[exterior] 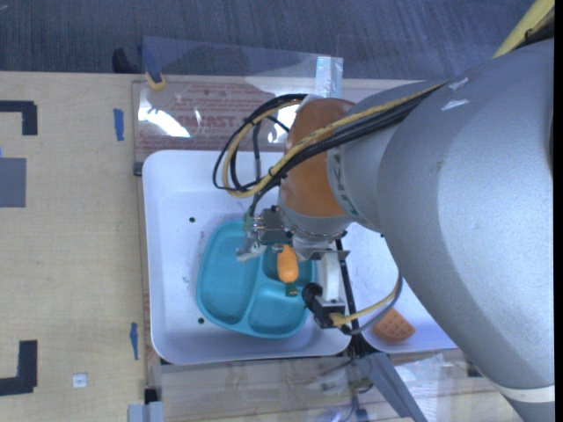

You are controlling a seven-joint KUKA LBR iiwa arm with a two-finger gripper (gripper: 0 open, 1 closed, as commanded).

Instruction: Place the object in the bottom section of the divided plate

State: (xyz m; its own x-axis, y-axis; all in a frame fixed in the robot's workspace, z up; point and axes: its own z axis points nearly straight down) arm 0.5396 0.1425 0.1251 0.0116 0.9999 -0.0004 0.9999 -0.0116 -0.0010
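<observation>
Hovering over the blue divided plate (237,284), the end effector (286,266) pinches an orange object (287,265).

Covered the blue divided plate (230,281) along its right side with the arm (440,192). Hid most of the second bin (413,345) and part of an orange object (392,326) there. Ran off past the right and bottom edges. Too crowded at the tool (286,266) to read the finger state.
</observation>
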